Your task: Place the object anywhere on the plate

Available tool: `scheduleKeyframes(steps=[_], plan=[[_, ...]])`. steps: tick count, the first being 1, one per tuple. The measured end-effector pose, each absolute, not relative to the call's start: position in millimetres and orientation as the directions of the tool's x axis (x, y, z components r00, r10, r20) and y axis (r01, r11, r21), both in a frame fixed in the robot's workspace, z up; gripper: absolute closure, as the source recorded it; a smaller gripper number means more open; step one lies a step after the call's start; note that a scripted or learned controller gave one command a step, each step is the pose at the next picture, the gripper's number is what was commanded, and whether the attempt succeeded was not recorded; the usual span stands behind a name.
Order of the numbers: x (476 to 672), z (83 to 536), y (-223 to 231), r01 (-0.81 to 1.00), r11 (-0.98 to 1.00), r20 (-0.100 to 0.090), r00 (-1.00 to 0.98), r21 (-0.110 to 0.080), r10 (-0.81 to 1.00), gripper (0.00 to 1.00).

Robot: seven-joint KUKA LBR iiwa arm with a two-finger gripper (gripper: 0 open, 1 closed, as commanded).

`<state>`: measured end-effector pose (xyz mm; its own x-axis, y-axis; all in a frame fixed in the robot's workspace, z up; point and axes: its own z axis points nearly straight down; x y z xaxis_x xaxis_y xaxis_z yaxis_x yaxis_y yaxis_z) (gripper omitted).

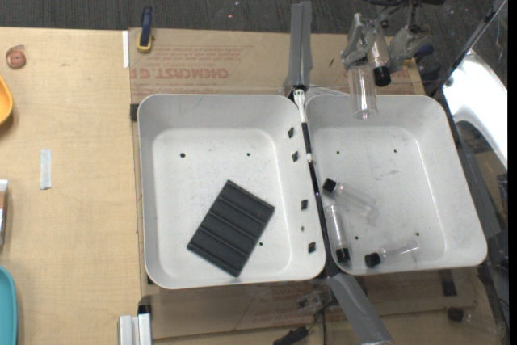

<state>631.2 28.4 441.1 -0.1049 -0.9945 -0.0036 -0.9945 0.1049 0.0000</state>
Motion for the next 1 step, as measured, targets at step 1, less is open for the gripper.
scheduleKeyframes(steps=[1], plan=[[648.0, 440.3, 59.9, -0.908, -0.419, -0.005, 0.419, -0.002, -0.908, 1.00]])
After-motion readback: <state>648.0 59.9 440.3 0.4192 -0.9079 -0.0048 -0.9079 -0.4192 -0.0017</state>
